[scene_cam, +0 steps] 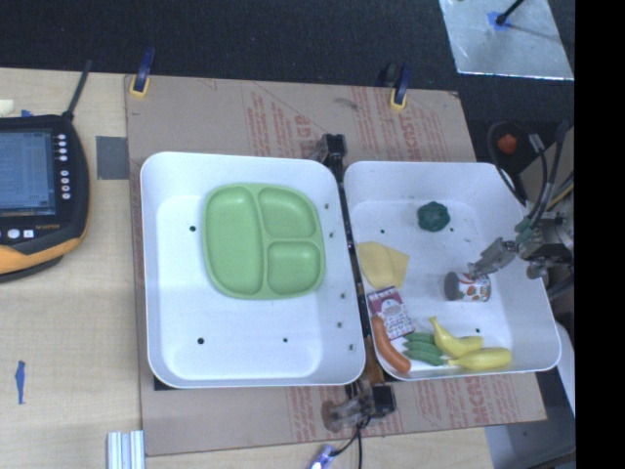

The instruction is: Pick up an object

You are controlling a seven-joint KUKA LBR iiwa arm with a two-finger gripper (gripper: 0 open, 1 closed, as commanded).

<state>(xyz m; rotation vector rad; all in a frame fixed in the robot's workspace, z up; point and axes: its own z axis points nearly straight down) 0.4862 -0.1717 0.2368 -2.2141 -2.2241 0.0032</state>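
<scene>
You are looking down on two shallow white bins side by side on a brown cardboard sheet. The left white bin carries a pale green three-compartment plastic plate, lying flat near the bin's middle.

In the right white bin the arm's two-finger gripper reaches in from the right edge, low over the bin floor. Whether it is wide or narrow you cannot tell from here; the tip is a small grey blur.

Just beside that tip, below and slightly left, lies a small can with a red-and-white label. It is on its side, its long axis running roughly left to right, with the grey end facing left. Nothing shows it clamped; touching or just apart, you cannot tell.

Well apart at the bin's back sits a dark green lumpy round item. Towards the left wall lies a flat yellow wedge, and touching its lower edge a small red-and-white packet. Along the front wall you have an orange sausage-shaped piece, tilted, a green bean-like cluster, and a yellow toy banana lying roughly left to right.

A handheld pendant with a screen rests on the bench left of the cardboard.
</scene>
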